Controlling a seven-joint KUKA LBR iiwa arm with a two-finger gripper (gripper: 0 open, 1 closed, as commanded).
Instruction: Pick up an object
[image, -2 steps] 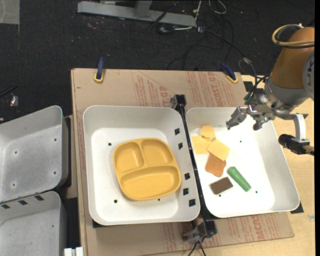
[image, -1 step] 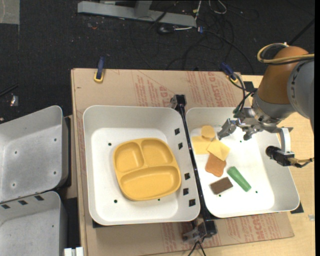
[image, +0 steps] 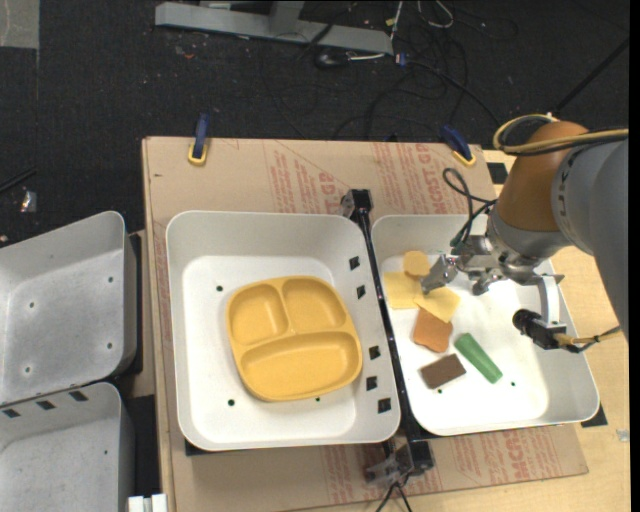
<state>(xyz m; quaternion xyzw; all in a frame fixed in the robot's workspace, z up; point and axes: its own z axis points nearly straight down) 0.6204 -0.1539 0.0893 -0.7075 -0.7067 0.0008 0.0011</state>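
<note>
Right bin (image: 570, 400): fingers (image: 440, 272) spread open, touching yellow block (image: 438, 302), nothing gripped; green block (image: 479, 358) apart

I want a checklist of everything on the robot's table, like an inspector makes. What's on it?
Surface: brown board bearing two white bins, left bin and right bin.
Job's things: in the right bin, pale yellow pieces, an orange block, a brown block and a green stick.
Clutter: yellow divided plate in the left bin.
Pincer: pincer low over the yellow pieces; grip unclear.
Cables: black wires by the arm; more on the floor.
Surroundings: dark floor, blue clamps, grey trays at left.
</note>
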